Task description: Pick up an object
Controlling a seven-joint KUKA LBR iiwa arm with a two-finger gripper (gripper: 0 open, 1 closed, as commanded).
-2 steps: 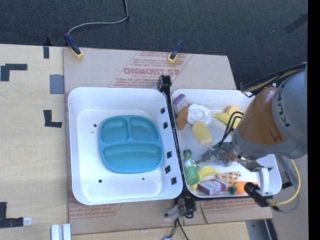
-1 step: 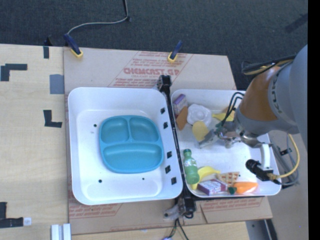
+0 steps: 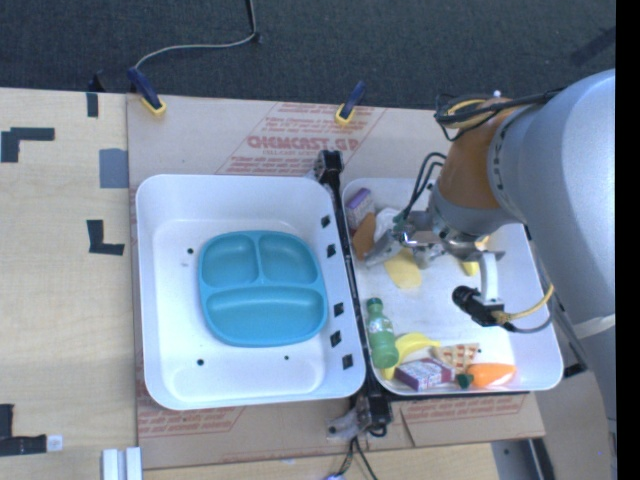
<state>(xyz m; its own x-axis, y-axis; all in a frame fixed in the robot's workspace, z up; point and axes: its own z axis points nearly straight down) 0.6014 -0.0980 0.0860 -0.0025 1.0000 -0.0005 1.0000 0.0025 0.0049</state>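
Reaching in from the right, the arm [image 3: 560,168] bends its wrist down into the right bin [image 3: 530,368], which explains why the gripper [image 3: 392,240] sits low near that bin's upper left corner, close to the divider between the bins. Whether it is released or clenched on anything I cannot tell; the metal parts there blur into the items around them.

Candidates for picking crowd that spot. A pale yellow piece [image 3: 405,271] lies just below the gripper, touching or nearly so. A brown item [image 3: 365,230] and a small white-and-purple packet [image 3: 358,204] rest just to its left, against the bin wall. Any of these could be the target, judging by where the tool is aimed; which one is not clear.

Other things lie well apart, along the bin's lower edge: a green bottle [image 3: 381,334] lying on its side by the divider, a banana [image 3: 418,346], a purple box [image 3: 424,373], a waffle [image 3: 458,354] and a carrot [image 3: 488,374]. They sit bunched near the near wall.

The left bin [image 3: 160,208] holds a blue divided plate [image 3: 263,288] lying flat in its middle, far from the action.

The task looks to be at the approach or grasp step, nothing visibly lifted. The risk, as I judge it, is the clutter by the wall: crowded neighbours leave little room to close cleanly on one item.
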